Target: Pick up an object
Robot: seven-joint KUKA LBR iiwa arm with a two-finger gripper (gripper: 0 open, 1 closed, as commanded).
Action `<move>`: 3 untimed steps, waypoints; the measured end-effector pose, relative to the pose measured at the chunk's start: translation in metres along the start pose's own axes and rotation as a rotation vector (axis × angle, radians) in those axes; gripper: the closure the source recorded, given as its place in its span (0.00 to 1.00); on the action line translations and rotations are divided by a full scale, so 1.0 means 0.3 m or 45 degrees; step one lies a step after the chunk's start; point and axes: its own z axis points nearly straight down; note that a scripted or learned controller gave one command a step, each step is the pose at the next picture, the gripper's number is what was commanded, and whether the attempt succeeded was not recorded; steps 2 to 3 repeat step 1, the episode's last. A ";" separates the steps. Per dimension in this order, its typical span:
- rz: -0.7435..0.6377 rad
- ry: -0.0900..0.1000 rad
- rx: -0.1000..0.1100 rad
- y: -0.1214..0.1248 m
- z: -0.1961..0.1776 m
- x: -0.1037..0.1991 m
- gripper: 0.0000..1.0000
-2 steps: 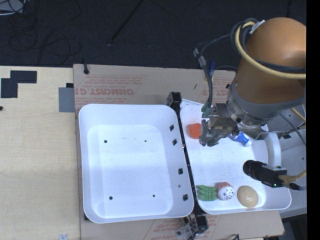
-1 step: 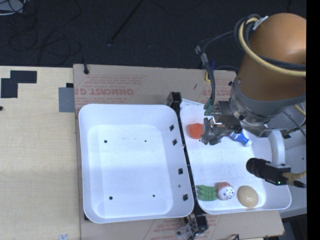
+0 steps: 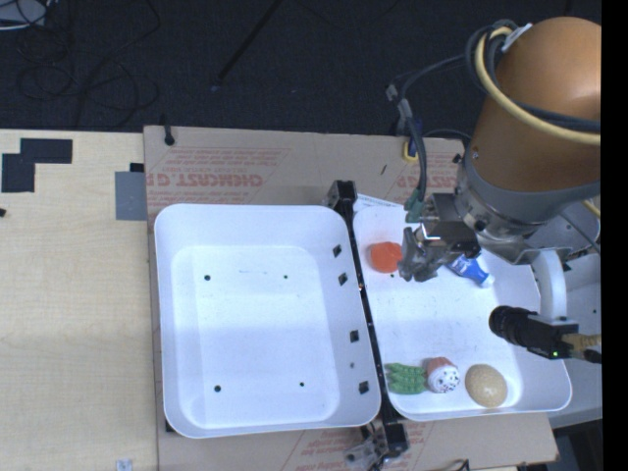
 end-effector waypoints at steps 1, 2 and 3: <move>-0.008 -0.001 0.004 0.000 -0.031 -0.001 1.00; -0.008 -0.001 0.004 0.000 -0.031 -0.001 1.00; -0.008 -0.001 0.004 0.000 -0.031 -0.001 1.00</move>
